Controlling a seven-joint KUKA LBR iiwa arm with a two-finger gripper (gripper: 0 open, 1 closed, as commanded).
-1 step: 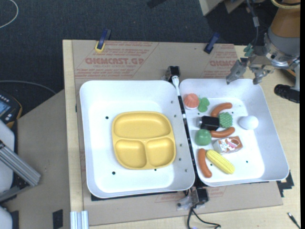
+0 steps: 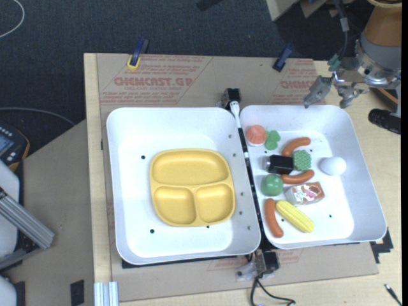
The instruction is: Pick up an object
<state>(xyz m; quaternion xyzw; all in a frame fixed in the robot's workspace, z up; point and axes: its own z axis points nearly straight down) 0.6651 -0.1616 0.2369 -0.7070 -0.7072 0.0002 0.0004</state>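
Note:
My gripper (image 2: 331, 96) hangs above the far edge of the right bin (image 2: 363, 171), open, with nothing between its fingers. Below it the right bin holds several toy foods: a red tomato (image 2: 256, 134), a green piece (image 2: 273, 139), two sausages (image 2: 296, 146) (image 2: 297, 177), a black block (image 2: 279, 164), a green broccoli (image 2: 301, 159), a white egg (image 2: 332, 166), a green ball (image 2: 272, 184), a red-and-white packet (image 2: 306, 194), a corn cob (image 2: 294, 216) and a long red sausage (image 2: 273, 217).
The left bin (image 2: 127, 171) bears a yellow divided tray (image 2: 191, 187). Clamps (image 2: 135, 54) (image 2: 282, 57) grip the cardboard board at the back. Cables and a black connector (image 2: 232, 97) sit between the bins.

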